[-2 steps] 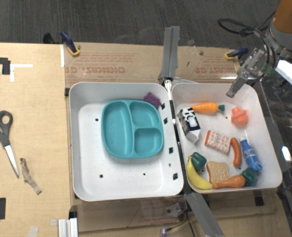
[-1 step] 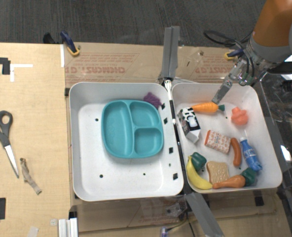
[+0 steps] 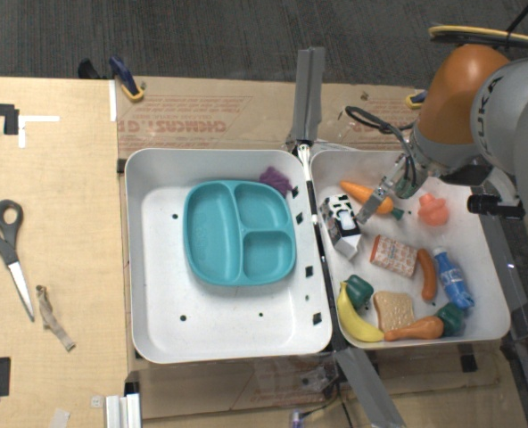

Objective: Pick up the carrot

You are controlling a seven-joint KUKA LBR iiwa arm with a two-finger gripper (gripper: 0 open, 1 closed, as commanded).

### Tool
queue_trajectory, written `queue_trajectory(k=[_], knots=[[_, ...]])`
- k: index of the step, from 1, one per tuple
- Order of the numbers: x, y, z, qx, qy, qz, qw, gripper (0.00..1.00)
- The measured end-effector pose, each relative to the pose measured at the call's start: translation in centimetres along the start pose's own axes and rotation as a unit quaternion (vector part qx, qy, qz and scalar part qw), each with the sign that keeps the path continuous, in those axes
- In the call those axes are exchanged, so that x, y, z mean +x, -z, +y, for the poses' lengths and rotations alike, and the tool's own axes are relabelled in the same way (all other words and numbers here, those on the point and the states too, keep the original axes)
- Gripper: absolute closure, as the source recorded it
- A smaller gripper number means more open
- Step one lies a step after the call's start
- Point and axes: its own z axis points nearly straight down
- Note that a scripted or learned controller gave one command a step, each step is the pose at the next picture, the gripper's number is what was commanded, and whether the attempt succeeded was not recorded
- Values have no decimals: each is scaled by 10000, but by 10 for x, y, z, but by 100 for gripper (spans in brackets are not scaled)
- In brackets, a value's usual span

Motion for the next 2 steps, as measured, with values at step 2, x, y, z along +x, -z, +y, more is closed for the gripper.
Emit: queue_trajectory(k=[2], knots=[[32,128,30,-1,-325,5,9995,100]])
